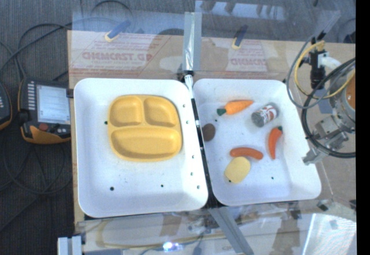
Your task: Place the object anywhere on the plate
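A yellow plate [144,143] with three compartments lies in the left bin [95,187], and nothing lies on it. The right bin [298,187] holds an orange carrot [237,107], a small can [264,115] on its side, a red-orange pepper [274,141], a red sausage [246,152], a yellow lump [237,169] and a small brown piece [208,131] by the left wall. My gripper [319,150] hangs at the right bin's right rim, beside the pepper and apart from every object, with nothing seen in it.
A raised divider [196,132] separates the two bins. Looped cables [306,74] hang around the wrist at the far right. A handheld control pendant [43,110] lies on the floor left of the bench.
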Controlling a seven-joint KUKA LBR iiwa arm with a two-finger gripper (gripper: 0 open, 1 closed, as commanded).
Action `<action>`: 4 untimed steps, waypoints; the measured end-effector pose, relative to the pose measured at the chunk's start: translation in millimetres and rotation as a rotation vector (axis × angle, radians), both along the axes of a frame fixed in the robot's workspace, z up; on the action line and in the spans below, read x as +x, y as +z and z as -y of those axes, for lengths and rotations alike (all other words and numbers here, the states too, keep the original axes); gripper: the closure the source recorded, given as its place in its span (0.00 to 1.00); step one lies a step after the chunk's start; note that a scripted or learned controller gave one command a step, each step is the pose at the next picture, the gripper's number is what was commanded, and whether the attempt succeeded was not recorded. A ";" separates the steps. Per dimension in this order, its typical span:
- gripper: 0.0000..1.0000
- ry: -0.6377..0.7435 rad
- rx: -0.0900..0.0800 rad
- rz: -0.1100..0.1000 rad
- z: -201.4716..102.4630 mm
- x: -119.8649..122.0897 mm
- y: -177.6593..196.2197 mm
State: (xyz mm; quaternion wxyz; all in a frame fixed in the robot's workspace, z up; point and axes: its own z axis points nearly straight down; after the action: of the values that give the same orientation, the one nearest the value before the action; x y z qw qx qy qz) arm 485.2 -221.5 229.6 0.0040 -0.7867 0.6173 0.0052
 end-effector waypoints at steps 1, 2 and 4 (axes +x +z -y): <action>1.00 0.134 -0.005 -0.003 -74.4 -1.5 -80.9; 1.00 0.573 0.000 0.007 -22.1 -0.1 10.3; 1.00 0.921 0.002 0.005 -192.6 25.1 -17.0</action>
State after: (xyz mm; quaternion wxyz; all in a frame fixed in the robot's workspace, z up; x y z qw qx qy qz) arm 510.3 -28.9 212.5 0.0037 -0.9791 0.2033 0.0050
